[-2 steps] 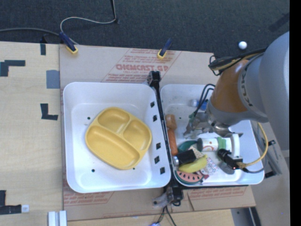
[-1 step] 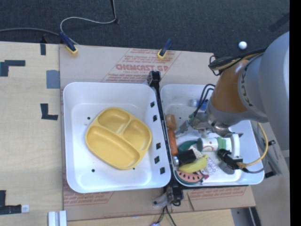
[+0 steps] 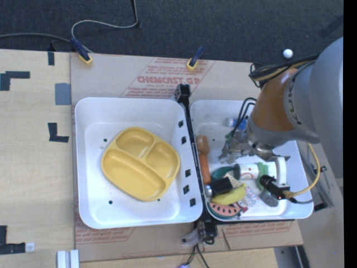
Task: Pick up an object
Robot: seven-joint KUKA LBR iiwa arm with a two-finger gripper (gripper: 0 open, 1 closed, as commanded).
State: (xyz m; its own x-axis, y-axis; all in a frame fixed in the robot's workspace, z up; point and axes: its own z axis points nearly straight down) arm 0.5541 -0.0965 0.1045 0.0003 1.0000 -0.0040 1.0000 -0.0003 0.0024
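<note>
Cardboard-covered bench carries two white bins; the left bin bears a yellow divided plate. Down in the right bin, the pincer hangs just above the toy clutter; its state I cannot tell. Nothing appears lifted, so the grasp remains.

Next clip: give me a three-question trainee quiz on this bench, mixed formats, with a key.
1. True or false: the yellow plate lies in the left bin.
2. Multiple choice: the arm hangs over A) the left bin, B) the right bin, C) the cardboard.
3. Fill in: against the right bin's near wall, just beyond the watermelon slice, lies a yellow ____.

Key: 1 true; 2 B; 3 banana.
</note>
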